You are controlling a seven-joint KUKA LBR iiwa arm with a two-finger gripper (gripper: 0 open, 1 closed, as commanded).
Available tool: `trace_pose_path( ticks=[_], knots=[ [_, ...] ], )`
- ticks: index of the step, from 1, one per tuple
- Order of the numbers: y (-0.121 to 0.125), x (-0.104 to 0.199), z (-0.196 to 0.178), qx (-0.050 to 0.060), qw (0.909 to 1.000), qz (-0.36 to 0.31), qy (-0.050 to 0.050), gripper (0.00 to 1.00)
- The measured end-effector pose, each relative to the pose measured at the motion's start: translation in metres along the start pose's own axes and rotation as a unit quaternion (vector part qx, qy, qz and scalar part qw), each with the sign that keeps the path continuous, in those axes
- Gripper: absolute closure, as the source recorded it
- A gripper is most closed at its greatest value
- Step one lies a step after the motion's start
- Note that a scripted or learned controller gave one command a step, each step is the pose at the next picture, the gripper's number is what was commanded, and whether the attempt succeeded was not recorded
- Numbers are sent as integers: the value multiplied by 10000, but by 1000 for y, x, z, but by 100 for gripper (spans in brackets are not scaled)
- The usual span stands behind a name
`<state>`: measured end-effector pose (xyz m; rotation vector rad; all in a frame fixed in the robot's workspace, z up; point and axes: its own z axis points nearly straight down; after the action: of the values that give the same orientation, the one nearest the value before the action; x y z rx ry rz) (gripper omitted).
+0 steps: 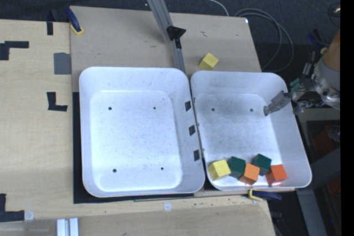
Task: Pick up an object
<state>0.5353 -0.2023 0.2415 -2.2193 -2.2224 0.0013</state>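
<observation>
Partly cut off, the hand [275,103] hovers over the right bin [287,135], grip unclear.

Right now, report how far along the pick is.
Nothing looks done yet: the blocks, yellow, two dark green and two orange, all lie clustered at the near edge of the right bin. The gripper hangs over that bin's right rim, apart from them. Left: reach the cluster, grasp one, lift. Another yellow block sits on the bench beyond the bins.

Fixed overhead camera, slanted onto both bins [191,85]
</observation>
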Motion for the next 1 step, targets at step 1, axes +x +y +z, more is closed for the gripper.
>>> trace_pose_path(
  ticks=[1],
  knots=[
    [71, 10, 14, -12, 10000, -20, -1, 0]
  ],
)
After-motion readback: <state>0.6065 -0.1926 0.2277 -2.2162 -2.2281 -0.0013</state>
